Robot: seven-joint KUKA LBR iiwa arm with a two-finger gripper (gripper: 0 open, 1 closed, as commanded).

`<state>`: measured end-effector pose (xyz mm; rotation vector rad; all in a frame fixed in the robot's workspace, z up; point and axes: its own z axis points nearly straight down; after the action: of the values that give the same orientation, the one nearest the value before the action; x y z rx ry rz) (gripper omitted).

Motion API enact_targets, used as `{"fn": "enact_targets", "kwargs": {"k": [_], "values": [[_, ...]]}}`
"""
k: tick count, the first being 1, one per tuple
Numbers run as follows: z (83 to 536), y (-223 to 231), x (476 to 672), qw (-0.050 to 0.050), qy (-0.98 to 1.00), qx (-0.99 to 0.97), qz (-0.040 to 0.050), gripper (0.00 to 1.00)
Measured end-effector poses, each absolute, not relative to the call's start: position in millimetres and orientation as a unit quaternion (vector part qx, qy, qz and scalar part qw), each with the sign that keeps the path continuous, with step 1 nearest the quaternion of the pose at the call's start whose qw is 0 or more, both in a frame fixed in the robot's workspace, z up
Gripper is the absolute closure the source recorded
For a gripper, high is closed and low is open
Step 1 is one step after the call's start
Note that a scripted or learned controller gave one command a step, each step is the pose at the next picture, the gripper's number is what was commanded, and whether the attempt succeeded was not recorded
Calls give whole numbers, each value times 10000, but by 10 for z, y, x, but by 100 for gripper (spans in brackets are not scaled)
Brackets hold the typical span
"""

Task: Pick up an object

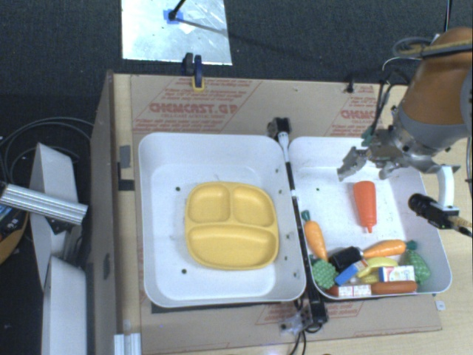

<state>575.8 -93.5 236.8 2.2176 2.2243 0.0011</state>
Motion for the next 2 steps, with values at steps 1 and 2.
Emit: {"fn": "enact_targets", "kwargs": {"k": [1, 2], "values": [[1973, -1632, 5672, 8, 7072, 7070, -2, 0], [845, -1764, 5766, 12, 7074, 7068, 5, 0]]}}
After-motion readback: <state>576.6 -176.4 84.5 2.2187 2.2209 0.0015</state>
